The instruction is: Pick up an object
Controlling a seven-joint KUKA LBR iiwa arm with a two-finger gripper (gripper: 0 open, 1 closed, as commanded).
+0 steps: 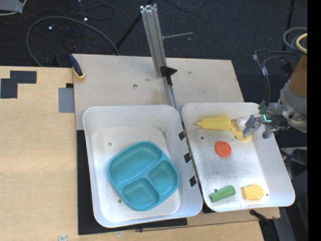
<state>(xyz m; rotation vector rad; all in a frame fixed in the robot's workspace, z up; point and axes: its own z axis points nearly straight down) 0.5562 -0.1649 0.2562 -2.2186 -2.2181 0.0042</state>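
Bins sit side by side. Left bin (pixel 95 129) holds a blue divided tray (pixel 144 175). Right bin (pixel 281 185) holds a yellow bottle (pixel 214 123) near its far wall, a red disc (pixel 223 149) at centre, and a green block (pixel 222 193) beside a yellow block (pixel 253 192) near the front. Gripper (pixel 259 126) hangs over the far right corner, just beside a yellow curved piece (pixel 239 134); finger state cannot be determined.

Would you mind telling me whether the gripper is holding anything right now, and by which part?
It cannot be told: the two-finger gripper sits at the right end of the yellow banana-shaped toy, but any hold is unclear.
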